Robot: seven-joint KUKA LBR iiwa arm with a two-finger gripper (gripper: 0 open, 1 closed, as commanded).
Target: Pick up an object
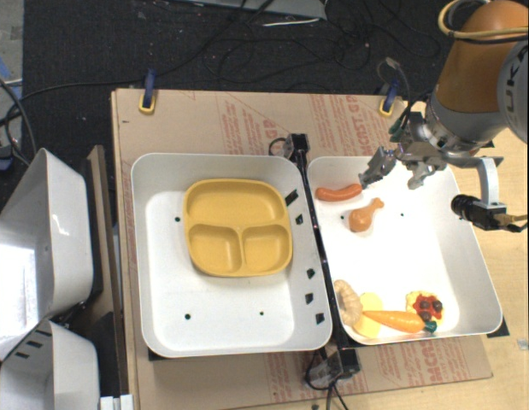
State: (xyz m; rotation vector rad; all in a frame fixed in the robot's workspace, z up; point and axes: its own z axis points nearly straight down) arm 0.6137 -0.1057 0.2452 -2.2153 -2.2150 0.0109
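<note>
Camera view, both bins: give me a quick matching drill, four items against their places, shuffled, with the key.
Items:
1. yellow divided plate
2. hot dog
3. chicken drumstick
4. carrot

Places:
A. right bin, near edge, beside the pizza slice
B. right bin, far left corner, close to the gripper
C. left bin, middle
D. right bin, just below the hot dog

Pairs: 1-C, 2-B, 3-D, 4-A
</note>
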